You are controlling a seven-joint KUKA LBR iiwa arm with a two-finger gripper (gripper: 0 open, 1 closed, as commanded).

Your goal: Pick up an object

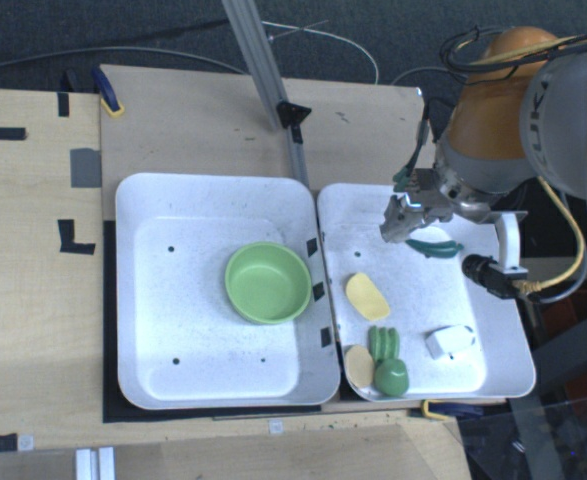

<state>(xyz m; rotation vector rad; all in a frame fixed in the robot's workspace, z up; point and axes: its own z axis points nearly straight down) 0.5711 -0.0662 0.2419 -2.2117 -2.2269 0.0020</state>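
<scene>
Two shallow white bins are seen side by side on the worktop [203, 128]. One green bowl [267, 283] is held in the left bin [153, 268], near its right wall. Five loose things are counted in the right bin [493, 368]: one yellow oval piece [367, 296] near the middle, one ribbed green piece [383, 343] below it, one rounded green piece [391, 377] at the near rim, one tan disc [358, 364] just beside the latter two, and one small white object [449, 342] toward the right. One thin teal item [436, 249] is seen lying flat at the far end of that bin.

The gripper [405, 222] is shown above the far end of the right bin, just beside the teal item; whether the fingers are open or closed cannot be told, and nothing is seen between them. The grey arm [563, 118] with its orange band [503, 68] is shown entering from the right.

A slanted grey metal pole [258, 53] is seen crossing the worktop toward the gap between the bins. Cables [323, 38] are visible behind. Partial letters are visible on the arm but cannot be read.
</scene>
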